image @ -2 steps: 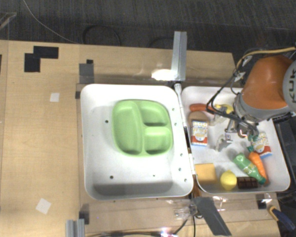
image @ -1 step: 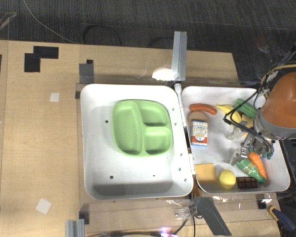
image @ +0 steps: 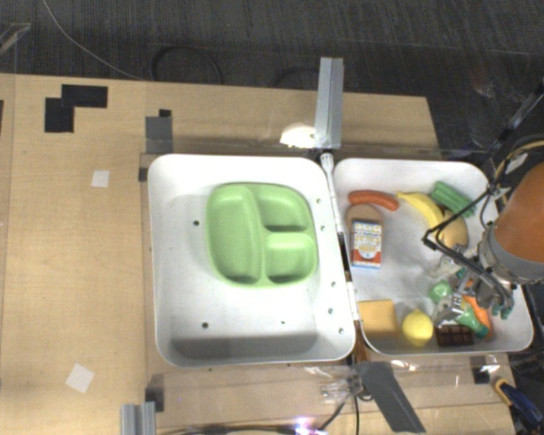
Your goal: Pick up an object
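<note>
The right bin [image: 394, 175] holds several toy foods: a red sausage [image: 373, 199], a banana [image: 423, 210], a green piece [image: 453, 196], a small carton [image: 366, 240], a tan block [image: 377, 316], a yellow lemon [image: 418, 328], a chocolate piece [image: 454, 336] and a carrot [image: 478, 316]. My gripper [image: 455, 299] hangs low over the bin's right front corner, right above the carrot and chocolate. Its fingers sit amid small green and orange items, and I cannot make out their state. The arm's orange band [image: 531, 222] hides the bin's right edge.
The left bin [image: 177, 243] carries a green divided tray [image: 259, 233]. A metal post [image: 329, 102] stands behind the wall between the bins. Black cables [image: 453, 227] loop from the wrist over the banana area. Bare wooden bench lies to the left.
</note>
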Available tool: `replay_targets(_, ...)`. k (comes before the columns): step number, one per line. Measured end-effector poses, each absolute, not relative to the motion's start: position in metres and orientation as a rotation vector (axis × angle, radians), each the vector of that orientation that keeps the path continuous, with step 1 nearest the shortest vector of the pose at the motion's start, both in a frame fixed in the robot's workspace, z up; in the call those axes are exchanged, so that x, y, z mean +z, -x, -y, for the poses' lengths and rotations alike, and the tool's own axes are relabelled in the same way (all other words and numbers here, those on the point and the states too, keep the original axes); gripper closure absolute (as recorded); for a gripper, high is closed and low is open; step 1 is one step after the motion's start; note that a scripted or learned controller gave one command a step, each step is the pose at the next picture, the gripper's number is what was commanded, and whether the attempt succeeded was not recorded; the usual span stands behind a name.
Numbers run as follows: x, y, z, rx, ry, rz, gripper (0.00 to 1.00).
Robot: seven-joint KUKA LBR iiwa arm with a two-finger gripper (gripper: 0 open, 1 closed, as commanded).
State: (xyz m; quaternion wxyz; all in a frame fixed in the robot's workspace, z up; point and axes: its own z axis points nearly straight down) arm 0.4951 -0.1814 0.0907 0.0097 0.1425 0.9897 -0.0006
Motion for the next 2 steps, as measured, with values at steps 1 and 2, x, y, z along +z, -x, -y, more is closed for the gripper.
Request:
replay_targets(1, 0.091, -0.493, 0.166, -0.007, -0.505, -3.078, 0.00)
replay_targets(2, 0.090, -0.550, 0.163, -0.001, -0.566, -3.073, 0.00)
